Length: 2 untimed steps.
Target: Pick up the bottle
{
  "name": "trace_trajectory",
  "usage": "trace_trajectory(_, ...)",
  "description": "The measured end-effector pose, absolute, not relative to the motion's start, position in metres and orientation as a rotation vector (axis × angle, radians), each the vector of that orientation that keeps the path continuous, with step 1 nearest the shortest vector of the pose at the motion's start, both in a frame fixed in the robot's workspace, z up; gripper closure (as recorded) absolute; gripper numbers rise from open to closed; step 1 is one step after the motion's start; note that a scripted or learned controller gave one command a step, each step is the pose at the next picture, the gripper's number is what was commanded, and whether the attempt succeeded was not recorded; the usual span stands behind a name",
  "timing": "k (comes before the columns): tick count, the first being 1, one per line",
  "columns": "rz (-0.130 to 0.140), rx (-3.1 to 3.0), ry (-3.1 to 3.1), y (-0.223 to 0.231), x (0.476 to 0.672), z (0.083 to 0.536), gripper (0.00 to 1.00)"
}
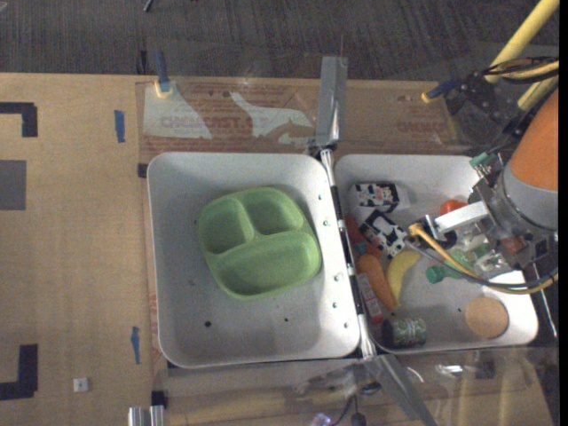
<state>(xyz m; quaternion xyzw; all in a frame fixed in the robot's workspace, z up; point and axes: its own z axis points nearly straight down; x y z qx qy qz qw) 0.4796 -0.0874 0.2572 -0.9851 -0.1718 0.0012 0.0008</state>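
- The arm (532, 171) hangs over the right bin (524, 327); whether its claw is released or clenched cannot be told.
- No bottle can be told apart among the clutter there.
- The left bin (177, 327) holds a green divided plate (259, 242).

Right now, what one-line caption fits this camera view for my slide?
KUKA arm over the right bin of toy food; green divided plate in the left bin.
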Motion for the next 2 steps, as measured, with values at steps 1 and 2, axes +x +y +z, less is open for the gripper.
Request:
trace_trajectory(1,0.011,-3.091,-0.546,-0.086,0.48,0.266,1.0)
trace_trajectory(2,0.004,-3.125,-0.32,-0.065,0.513,0.268,1.0)
